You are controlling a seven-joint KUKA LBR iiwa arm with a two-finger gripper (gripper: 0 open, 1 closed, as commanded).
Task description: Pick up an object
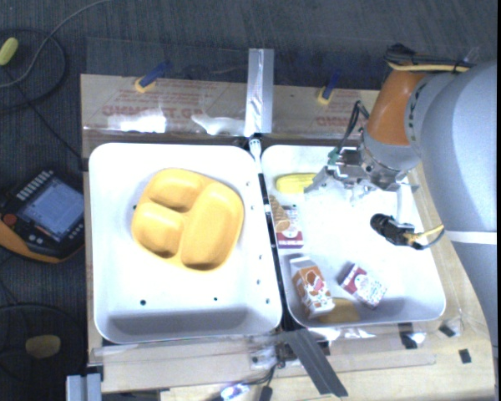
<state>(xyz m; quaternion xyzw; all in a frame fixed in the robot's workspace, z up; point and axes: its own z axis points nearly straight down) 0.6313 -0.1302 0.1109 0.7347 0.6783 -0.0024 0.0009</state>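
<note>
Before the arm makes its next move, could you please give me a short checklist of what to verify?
1. Hand is over the right bin: ok.
2. Something already held in the hand: cannot tell.
3. Yellow item lies near the hand with nothing on top of it: ok.
4. Small carton lies away from the bin walls, with room around it: ok.
5. Flat carton has room for a grasp: not ok, it lies against the bin's left wall.
6. Yellow tray in the left bin is away from the hand: ok.
</note>
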